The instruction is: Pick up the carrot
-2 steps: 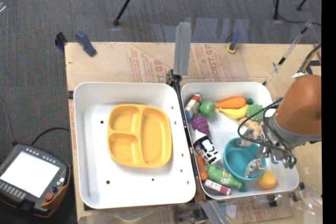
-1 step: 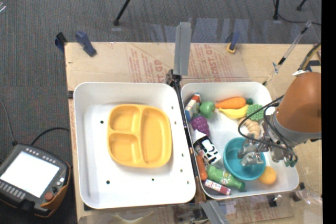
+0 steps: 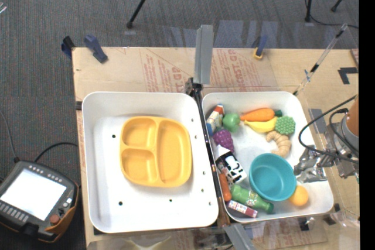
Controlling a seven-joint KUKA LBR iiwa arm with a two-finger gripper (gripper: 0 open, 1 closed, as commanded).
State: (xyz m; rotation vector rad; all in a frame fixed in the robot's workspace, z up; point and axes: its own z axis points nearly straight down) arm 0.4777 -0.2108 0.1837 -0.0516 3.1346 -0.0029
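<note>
While the end effector (image 3: 313, 168) blurs (fingers unclear), the carrot (image 3: 258, 115) lies exposed.

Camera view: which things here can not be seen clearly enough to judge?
- End effector: at the right bin's edge; its metal parts blur together, so open or shut is unclear.
- Orange plastic carrot: its lower side is covered by the yellow plastic banana.
- Small labelled package: print too small to read.

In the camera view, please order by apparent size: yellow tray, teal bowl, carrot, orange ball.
1. yellow tray
2. teal bowl
3. carrot
4. orange ball, partly hidden by the bowl, so less sure.
</note>
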